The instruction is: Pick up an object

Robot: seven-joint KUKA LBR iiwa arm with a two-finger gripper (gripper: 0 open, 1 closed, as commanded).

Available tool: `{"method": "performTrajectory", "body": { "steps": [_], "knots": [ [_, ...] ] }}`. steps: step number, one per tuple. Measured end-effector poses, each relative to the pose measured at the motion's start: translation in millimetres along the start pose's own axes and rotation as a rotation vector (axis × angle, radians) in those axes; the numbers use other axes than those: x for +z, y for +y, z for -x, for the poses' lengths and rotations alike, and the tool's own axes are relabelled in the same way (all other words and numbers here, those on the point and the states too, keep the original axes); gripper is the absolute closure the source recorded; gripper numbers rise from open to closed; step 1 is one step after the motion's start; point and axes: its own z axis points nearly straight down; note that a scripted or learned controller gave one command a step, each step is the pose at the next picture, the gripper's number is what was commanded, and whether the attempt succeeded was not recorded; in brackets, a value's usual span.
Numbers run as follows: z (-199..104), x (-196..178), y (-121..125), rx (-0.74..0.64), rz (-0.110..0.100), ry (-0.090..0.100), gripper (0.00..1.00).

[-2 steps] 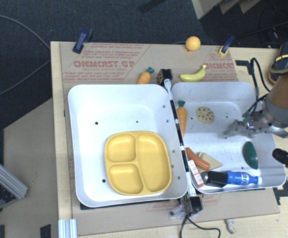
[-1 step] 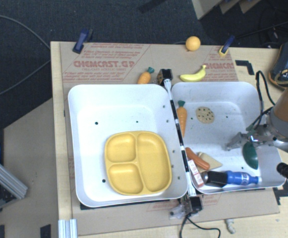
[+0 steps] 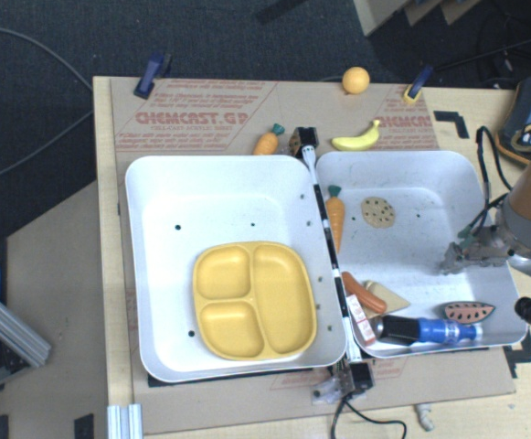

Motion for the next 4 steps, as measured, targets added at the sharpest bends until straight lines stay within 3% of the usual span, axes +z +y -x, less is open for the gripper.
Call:
{"method": "performTrajectory", "body": {
  "steps": [1, 2, 3, 4],
  "knots": [
    [-42, -76, 104, -0.001, 0.003, -0.002, 1.0],
    [-41, -75, 103, 0.0, 0.0, -0.003, 0.0],
    [-101, -48, 117, -0.002, -0.003, 0.0, 0.0],
    [-105, 11, 143, 0.0, -0.001, -0.003, 0.0]
  ]
}}
